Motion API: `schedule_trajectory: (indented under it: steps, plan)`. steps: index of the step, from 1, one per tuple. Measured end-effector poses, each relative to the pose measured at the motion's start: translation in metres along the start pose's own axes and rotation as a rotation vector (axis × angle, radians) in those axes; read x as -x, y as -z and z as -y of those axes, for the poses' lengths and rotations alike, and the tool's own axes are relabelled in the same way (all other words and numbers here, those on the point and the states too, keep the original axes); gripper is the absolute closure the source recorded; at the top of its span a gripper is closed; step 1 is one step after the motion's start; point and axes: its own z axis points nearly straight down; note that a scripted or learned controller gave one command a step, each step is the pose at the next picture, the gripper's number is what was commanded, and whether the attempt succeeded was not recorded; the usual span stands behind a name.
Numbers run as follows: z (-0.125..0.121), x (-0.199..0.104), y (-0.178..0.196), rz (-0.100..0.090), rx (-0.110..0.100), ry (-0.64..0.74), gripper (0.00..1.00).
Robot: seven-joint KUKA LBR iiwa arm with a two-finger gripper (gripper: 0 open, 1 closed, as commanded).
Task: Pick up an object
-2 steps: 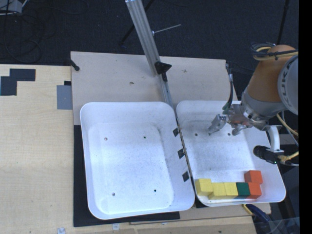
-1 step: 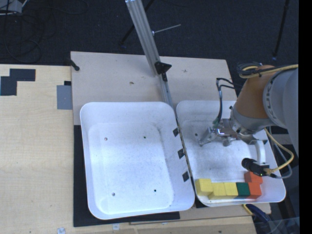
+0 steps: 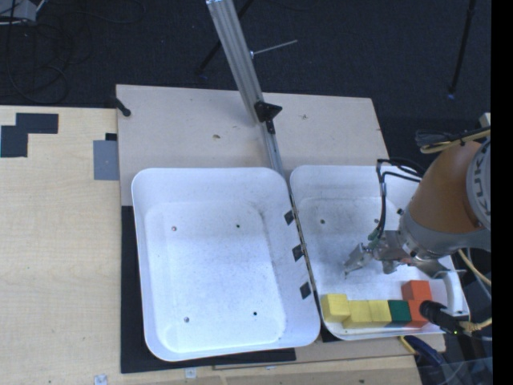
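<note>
1. One gripper (image 3: 358, 260) hangs low over the floor of the right bin (image 3: 337, 195), toward its middle, with its two thin fingers (image 3: 353, 261) spread apart and nothing between them.
2. Its fingertips point toward the left of the view, and they sit well clear of the blocks.
3. Behind the gripper, the grey arm (image 3: 449, 203) with its orange band comes in from the right and covers that bin's right wall.
4. Four blocks lie along the near edge of the right bin: a yellow block (image 3: 335, 305) at the left, a second yellow block (image 3: 369, 312) touching it, then a green block (image 3: 398, 311), then an orange block (image 3: 416, 292) at the right end of the row.
5. The left bin (image 3: 152, 215) sits just beside the right one, their rims meeting along a line with small black clips (image 3: 297, 252).
6. A slanted metal rail (image 3: 240, 62) rises from the board behind the bins.
</note>
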Motion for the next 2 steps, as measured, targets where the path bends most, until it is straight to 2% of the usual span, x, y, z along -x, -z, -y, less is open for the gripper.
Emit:
schedule_trajectory:
  steps: [1,2]
  plan:
    - [-0.01,-0.044,-0.025,0.004,0.007,0.004,0.0]
    - [0.024,-0.093,0.078,-0.001,0.009,0.007,0.0]
